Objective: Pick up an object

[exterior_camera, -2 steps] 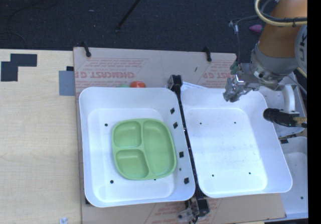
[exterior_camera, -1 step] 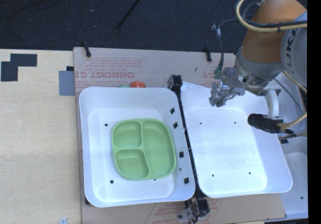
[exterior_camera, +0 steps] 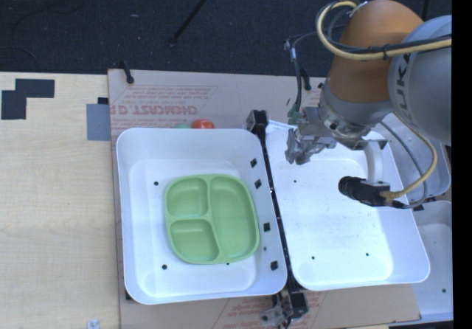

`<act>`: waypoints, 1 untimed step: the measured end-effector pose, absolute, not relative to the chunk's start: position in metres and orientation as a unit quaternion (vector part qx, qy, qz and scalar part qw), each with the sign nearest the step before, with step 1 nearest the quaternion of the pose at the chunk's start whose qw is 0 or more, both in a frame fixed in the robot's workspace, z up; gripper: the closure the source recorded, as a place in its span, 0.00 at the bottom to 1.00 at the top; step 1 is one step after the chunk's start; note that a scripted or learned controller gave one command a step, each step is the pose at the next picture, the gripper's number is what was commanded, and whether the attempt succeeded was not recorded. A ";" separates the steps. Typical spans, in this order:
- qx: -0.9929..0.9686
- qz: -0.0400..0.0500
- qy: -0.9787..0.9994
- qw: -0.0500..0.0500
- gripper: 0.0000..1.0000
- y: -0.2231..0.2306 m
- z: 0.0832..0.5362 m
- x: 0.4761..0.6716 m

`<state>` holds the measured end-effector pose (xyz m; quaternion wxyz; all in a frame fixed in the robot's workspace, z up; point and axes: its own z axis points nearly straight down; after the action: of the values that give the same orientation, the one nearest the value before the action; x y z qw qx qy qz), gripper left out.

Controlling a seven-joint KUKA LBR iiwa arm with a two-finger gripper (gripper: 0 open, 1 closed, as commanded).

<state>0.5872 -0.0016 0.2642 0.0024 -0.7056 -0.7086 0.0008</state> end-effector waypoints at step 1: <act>-0.706 0.002 -0.708 0.003 1.00 0.047 0.238 0.575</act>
<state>0.5751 0.0472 0.2376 0.0029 -0.7058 -0.7084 0.0017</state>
